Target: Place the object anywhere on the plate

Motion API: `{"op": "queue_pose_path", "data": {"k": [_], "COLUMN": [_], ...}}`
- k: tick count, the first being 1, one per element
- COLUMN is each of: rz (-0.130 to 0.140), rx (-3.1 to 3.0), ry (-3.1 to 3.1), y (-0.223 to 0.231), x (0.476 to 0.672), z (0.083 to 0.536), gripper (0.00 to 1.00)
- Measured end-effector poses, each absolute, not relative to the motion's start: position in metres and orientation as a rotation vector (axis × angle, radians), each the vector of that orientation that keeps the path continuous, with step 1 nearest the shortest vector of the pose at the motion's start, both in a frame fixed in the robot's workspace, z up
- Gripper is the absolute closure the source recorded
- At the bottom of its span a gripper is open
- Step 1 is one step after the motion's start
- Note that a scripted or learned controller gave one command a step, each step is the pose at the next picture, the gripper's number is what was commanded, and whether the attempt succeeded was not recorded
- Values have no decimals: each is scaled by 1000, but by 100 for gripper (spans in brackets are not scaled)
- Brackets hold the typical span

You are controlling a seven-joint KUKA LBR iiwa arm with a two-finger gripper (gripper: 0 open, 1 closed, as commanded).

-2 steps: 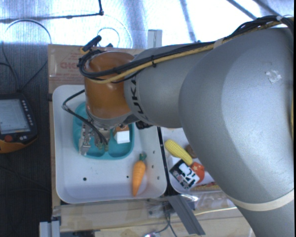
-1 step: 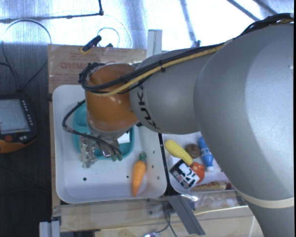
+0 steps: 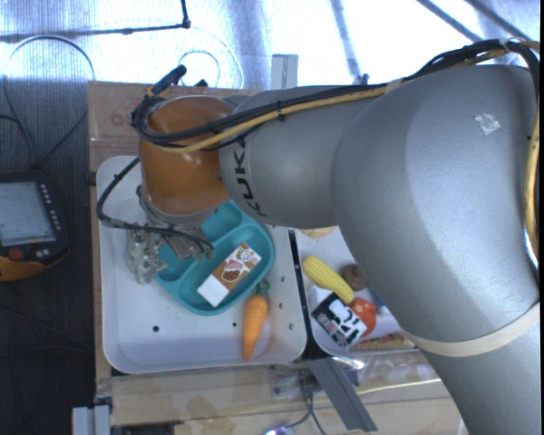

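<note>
Though hovering low over the left bin, claw jaws too blurred to call apart or together, carton lying on the teal plate, carrot beside it, risks nudging plate.

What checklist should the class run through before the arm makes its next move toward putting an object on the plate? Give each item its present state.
1. Plate sits flat in the left bin: ok.
2. Room left on the plate: ok, bare teal shows beside the small box lying on it.
3. Gripper holds an object: cannot tell, the fingers are blurred and partly hidden by the wrist.
4. Carrot on the plate: not ok, it lies on the bin floor beside the plate's rim.
5. Corn cob and the other items in the right bin are out of the arm's way: cannot tell, the arm covers much of that bin.
</note>
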State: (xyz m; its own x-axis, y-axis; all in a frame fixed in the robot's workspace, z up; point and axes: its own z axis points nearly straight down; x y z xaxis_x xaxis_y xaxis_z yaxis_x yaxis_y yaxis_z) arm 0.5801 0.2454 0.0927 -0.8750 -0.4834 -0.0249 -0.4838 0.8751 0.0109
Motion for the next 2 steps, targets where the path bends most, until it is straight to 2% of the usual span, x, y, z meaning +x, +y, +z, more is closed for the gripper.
{"op": "queue_pose_path", "data": {"k": [1, 2], "rz": [13, 18], "rx": [-917, -914], "ry": [2982, 2979], "y": [239, 240], "x": [554, 555], "z": [93, 103], "gripper": [100, 100]}}
